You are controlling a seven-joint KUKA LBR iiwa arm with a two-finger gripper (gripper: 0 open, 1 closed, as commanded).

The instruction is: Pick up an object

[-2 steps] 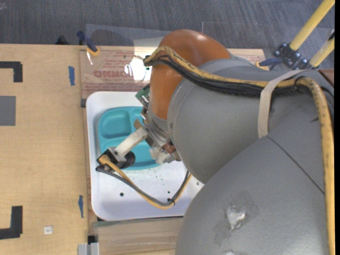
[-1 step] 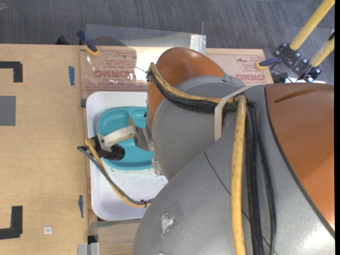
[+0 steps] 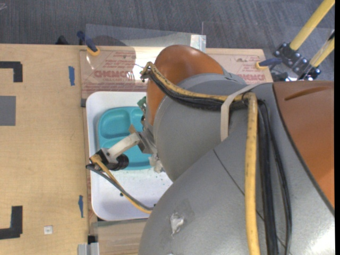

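Observation:
A turquoise divided tray (image 3: pixel 113 123) lies in the upper part of the left white bin (image 3: pixel 101 198). My gripper (image 3: pixel 154 161) hangs over the tray's right edge, mostly hidden beneath the big grey and orange arm (image 3: pixel 196 121). A small green thing (image 3: pixel 142 103) peeks out at the arm's edge, just above the tray's right corner. The arm covers the bin's right side and whatever lies there.
The bin's lower floor (image 3: pixel 127 187) is bare white with a few dark specks. A brown cardboard surface (image 3: pixel 42 142) borders the bin on the left. A clear plastic sheet (image 3: pixel 114 68) lies behind the bin.

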